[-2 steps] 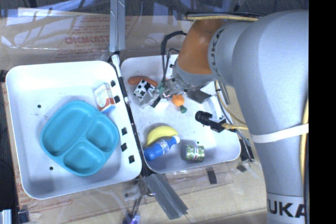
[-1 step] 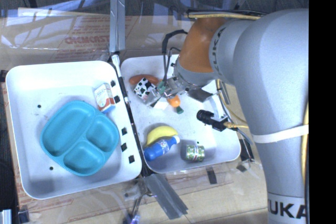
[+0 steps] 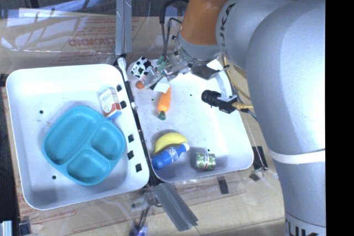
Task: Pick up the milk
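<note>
The hand (image 3: 161,70) sits at the far end of the right bin (image 3: 235,135), below the arm's orange band, low over the bin's back-left corner. Its fingers are tangled visually with cables and wrist hardware, and I cannot tell how far open they are or whether anything is between them.

The milk (image 3: 139,68), a small carton with a black-and-white cow pattern, lies at the far-left corner of the right bin, close against the divider between the two bins. It is just beside the hand, on the hand's left as the camera sees it, and at about the same depth. Whether carton and hand touch cannot be settled from this angle. The carton looks tipped over, not upright; its long axis cannot be read with confidence.

Judgement: the coming move turns on a short sideways shift toward the divider, with little room beyond the carton because of the bin wall.

Other items noted in the right bin: a carrot (image 3: 164,103) nearer the camera than the hand, and a banana (image 3: 168,140), a blue bottle (image 3: 169,156) and a green can (image 3: 204,161) along the near edge, all well apart from the milk. The left bin (image 3: 33,119) carries a blue divided plate (image 3: 84,144) and a small box (image 3: 109,101).
</note>
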`<state>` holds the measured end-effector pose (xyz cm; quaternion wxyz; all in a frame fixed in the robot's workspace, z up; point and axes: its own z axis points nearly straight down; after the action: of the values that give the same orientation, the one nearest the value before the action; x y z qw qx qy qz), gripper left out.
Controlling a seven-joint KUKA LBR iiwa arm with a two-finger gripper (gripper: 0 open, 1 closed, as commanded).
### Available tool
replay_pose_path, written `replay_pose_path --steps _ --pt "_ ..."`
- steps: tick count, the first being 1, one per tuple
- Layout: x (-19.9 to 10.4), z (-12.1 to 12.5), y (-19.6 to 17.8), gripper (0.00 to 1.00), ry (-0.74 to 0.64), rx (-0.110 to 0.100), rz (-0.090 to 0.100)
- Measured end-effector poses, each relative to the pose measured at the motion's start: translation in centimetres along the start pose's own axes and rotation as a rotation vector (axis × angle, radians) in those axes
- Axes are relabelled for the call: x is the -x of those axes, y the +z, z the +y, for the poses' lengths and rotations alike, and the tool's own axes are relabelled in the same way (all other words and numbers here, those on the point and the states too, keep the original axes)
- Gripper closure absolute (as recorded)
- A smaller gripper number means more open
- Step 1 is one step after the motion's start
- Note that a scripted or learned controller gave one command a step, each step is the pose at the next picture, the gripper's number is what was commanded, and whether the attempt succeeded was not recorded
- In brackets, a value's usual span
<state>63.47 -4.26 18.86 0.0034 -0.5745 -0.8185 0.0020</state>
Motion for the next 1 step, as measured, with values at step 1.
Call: replay_pose_path --steps 1 --pt "-1.71 0.27 -10.30 1.00 -0.148 0.000 -0.002"
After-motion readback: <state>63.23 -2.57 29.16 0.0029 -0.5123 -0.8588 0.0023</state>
